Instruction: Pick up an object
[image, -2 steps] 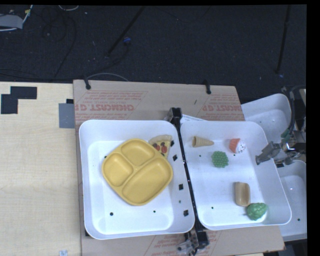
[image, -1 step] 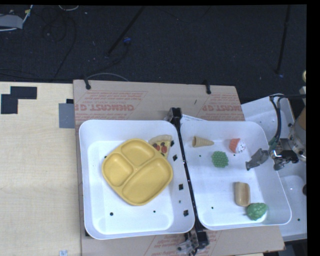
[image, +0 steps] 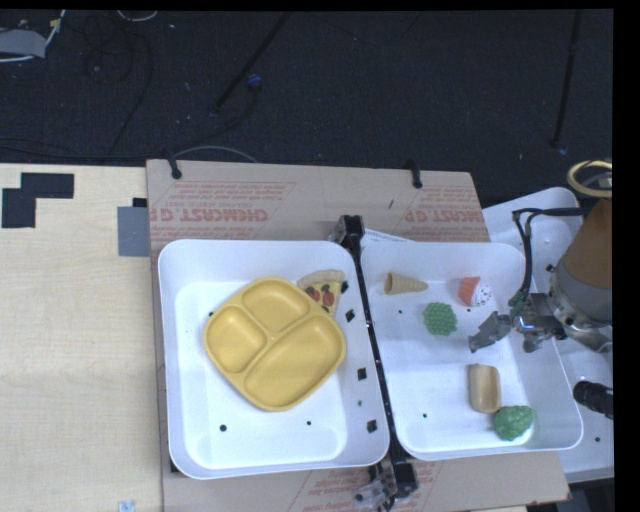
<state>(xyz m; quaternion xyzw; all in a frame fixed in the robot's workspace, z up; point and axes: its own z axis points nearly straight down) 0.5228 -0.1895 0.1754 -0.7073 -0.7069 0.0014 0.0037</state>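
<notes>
The right bin (image: 440, 440) holds a tan cone (image: 404, 284), an orange and white piece (image: 474, 292), a round green lump (image: 438, 318), a tan bread-like piece (image: 484, 387) and a green broccoli-like piece (image: 513, 422). My gripper (image: 510, 333) hangs over the right side of this bin, to the right of the green lump and above the tan piece. Its two dark fingers (image: 486, 334) stand apart, open, with only white bin floor between them. The grey arm with its orange band (image: 590, 250) reaches in from the right.
In the left bin (image: 190, 420) lies a yellow divided plate (image: 275, 343), with a pizza-slice toy (image: 323, 290) at its upper right corner. A black divider clip (image: 365, 330) runs between the bins. Cardboard lies under both bins.
</notes>
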